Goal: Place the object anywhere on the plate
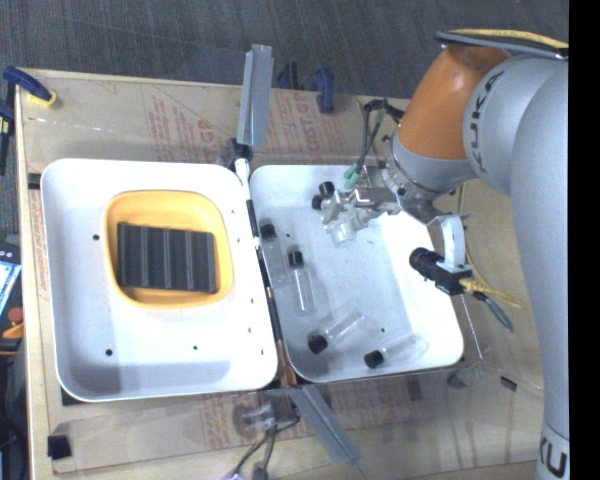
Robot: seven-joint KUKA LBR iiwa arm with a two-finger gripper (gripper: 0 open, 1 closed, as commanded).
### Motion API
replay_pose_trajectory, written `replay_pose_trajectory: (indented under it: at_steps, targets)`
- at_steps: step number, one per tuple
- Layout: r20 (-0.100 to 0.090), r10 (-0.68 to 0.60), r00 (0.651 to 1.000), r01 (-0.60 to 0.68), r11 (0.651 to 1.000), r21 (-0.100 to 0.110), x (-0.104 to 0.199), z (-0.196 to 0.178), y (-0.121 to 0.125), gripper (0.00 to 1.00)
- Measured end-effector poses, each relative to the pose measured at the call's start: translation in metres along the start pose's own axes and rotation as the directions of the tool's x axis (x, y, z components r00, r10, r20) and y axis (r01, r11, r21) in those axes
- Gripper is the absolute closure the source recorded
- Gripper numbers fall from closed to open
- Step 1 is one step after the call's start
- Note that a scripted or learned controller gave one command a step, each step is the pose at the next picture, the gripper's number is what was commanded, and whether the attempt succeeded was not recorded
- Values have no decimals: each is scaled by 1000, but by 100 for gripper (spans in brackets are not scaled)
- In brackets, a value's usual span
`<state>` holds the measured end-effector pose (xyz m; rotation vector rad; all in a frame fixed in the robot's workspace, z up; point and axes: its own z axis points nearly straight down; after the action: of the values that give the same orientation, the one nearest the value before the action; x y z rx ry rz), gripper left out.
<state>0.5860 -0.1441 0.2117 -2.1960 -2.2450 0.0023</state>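
Two white bins side by side on the bench. Left bin (70,348) holds the plate (170,203), a yellow-orange rounded dish with a dark ribbed insert in its middle. Right bin (435,343) holds the objects: several clear tubes with black caps, scattered. One tube (300,283) lies mid-bin with its cap at the far end, one tube (335,330) lies toward the near side, another tube (400,350) near the near-right corner, and a loose black cap (268,232) sits by the left wall.

Arm enters from the right, orange band above the wrist. Gripper (342,213) sits over the far part of the right bin. Something clear and glinting shows at its tip, maybe a tube, but too cluttered to confirm. Can't tell if the pincer is apart, together or clamped on anything.

Judgement: step in hand is the pick, or the lift just after it; nothing on the plate yet, so the task is early.

To do it well:
- Confirm a tube sits between the fingers before travelling; clear plastic is slippery and rolls.
- Lift straight up, enough to clear both bin walls and the divider between them.
- Carry left, and stop over the ribbed centre of the plate, not its rim.
- Lower close before release so the tube doesn't bounce or roll off into the bin.
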Motion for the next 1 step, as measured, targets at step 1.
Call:
replay_pose_trajectory:
  at_steps: [1]
  targets:
    - [0,-177,984,177,984,0,82,10,39,100]
